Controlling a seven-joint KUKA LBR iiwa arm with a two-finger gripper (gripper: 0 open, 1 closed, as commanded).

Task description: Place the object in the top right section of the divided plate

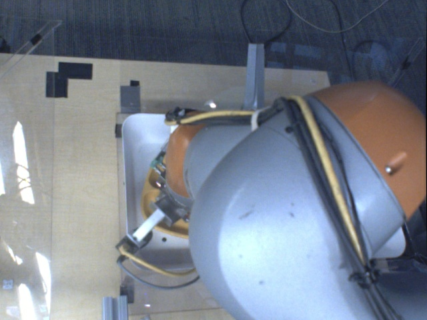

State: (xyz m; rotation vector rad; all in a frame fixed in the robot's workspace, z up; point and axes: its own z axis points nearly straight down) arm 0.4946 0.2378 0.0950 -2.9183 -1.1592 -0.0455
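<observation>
1. The grey arm (280,232) takes up most of the view, reaching in from the right, with its orange band (373,139) at the upper right.
2. A second orange section (175,155) of the arm sits low over the white bin (135,145), of which the left wall and part of the floor are visible.
3. A yellow plate (148,199) lies in that bin. Its curved left rim shows beside the wrist, and the arm covers the rest, dividers and top right section included.
4. The gripper (172,209) points down over the plate at the arm's dark end. Whether it is open, closed or holding anything cannot be told from here.
5. The object to be placed cannot be picked out. A small greenish speck (159,160) sits at the edge of the lower orange section, above the plate's rim, too small to identify.
6. The bin rests on a pale wooden bench (67,179) with a black L-shaped mark (67,77) near its far left.
7. A grey upright post (255,75) stands behind the bin.
8. Thin dark cables (267,19) loop on the dark floor beyond the bench.
</observation>
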